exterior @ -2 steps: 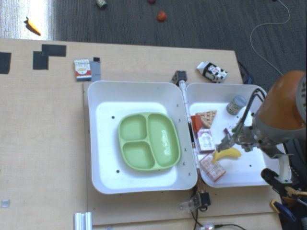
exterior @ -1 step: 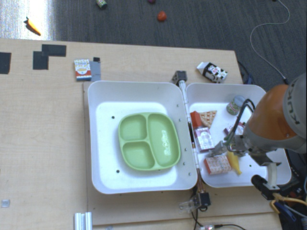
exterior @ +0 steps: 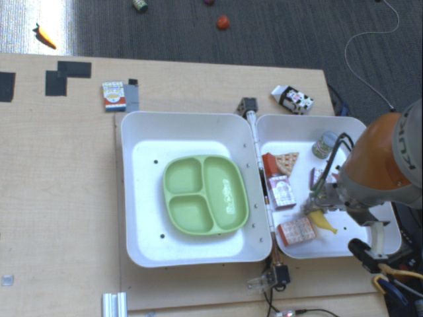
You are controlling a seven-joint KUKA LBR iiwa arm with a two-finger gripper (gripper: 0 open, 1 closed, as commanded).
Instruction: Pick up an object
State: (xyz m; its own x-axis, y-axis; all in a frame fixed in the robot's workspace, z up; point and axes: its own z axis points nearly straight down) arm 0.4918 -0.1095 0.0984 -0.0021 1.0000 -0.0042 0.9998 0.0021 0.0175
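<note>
- The arm (exterior: 383, 160) is cut off by the right edge and hides part of the right bin (exterior: 310, 125).
- The banana (exterior: 324, 221) is partly hidden under the arm.
- The small can (exterior: 324, 144) has an unreadable label.

— What does the arm (exterior: 386, 167) look like, there by the right bin (exterior: 357, 127)?

— Thick and rounded: a broad orange band, grey shell on either side of it.

— Any wiring?

— A dark cable (exterior: 336, 149) loops out on the side facing the bin, down toward the grey wrist.
</note>
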